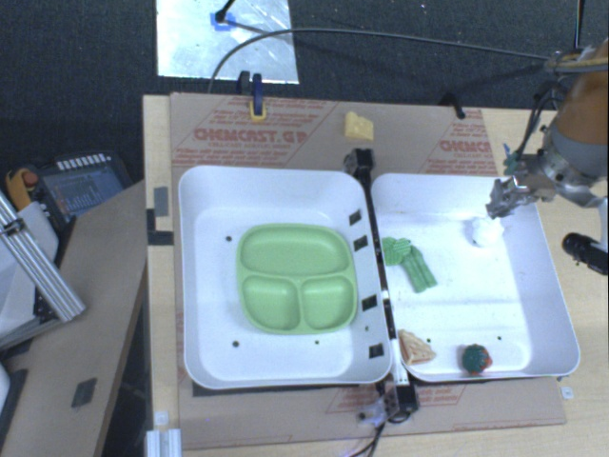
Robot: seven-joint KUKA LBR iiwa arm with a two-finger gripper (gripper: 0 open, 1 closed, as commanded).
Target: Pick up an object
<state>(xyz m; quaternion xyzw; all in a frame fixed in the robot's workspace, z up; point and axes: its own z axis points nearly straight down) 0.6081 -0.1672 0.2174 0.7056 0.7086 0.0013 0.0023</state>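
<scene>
Hovering claw (501,205), finger state indiscernible; small white, possibly crumpled object (483,231) lies just below-left, its long axis unclear.

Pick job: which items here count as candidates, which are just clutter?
In play:
tool
white object
green toy
tan piece
green-red ball

Lying about:
green divided plate
yellow block
pendant

You see two smooth white plastic bins (533,284); the green tray (293,276) left of your gripper (501,203) looks matt plastic.
</scene>
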